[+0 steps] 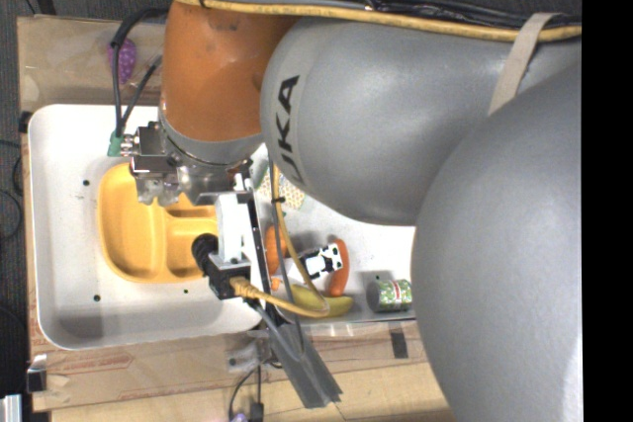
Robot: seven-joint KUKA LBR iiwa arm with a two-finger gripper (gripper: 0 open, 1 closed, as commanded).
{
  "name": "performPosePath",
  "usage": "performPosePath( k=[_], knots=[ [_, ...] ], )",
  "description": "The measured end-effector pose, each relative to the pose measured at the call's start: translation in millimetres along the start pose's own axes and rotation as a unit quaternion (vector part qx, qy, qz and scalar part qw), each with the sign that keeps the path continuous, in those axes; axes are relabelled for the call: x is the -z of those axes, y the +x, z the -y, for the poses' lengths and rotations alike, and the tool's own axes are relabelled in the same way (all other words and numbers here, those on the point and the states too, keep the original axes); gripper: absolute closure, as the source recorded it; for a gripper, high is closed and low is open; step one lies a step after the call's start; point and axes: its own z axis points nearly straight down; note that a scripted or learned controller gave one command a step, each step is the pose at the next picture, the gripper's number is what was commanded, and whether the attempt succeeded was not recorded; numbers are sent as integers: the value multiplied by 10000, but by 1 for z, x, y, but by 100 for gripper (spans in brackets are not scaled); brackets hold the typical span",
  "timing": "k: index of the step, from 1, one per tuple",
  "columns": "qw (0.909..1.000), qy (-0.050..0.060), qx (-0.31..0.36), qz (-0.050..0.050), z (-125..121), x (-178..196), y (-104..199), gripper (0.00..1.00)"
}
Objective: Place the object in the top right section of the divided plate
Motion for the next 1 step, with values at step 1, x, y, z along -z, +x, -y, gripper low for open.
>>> performPosePath(
  k=[1],
  knots=[
    [10000,-3,-4,-1,0,0,0,0]
  ],
)
